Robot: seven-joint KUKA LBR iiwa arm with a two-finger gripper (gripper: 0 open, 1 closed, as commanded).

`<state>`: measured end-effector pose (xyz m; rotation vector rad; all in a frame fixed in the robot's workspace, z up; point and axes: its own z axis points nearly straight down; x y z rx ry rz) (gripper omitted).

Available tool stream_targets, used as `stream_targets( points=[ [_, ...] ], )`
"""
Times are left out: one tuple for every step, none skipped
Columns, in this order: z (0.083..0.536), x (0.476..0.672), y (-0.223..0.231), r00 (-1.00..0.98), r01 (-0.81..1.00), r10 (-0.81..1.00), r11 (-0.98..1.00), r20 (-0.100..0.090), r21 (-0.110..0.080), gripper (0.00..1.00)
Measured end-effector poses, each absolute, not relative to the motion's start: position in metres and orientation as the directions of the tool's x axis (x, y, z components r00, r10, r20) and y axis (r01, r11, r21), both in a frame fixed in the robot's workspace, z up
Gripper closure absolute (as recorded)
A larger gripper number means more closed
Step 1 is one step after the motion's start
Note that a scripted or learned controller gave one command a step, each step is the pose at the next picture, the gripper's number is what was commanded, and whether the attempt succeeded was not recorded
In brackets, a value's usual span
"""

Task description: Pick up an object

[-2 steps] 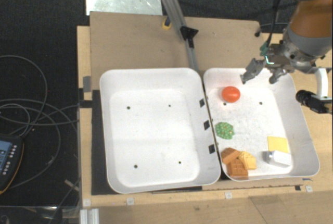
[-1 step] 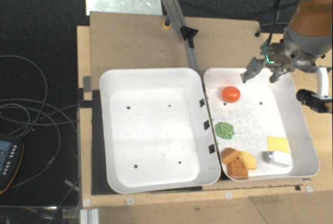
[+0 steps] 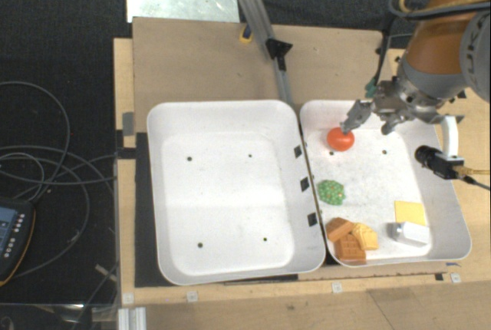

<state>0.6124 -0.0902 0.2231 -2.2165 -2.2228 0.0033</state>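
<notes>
You see the bench (image 3: 215,60) with two bins; the left bin (image 3: 230,190) and the right bin (image 3: 453,236). The arm (image 3: 445,37) hangs over the right bin's far part. Its tool (image 3: 376,121) is open, fingers spread, holding nothing. The red ball (image 3: 341,140) lies just beside the left finger.

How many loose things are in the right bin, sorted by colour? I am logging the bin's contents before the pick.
Red: 1, the red ball
Green: 1, the green lump
Orange: 2, the orange waffle pieces
Yellow: 1, the yellow block
Grey-white: 1, the grey-white piece
Total: 6, all in the right bin.
</notes>
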Motion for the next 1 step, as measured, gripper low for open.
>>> stream_targets(
  points=[
    [0.17,0.6018,-0.0874,-0.001,1.0,1.0,0.001,0.001,-0.005,0.0]
  ],
)
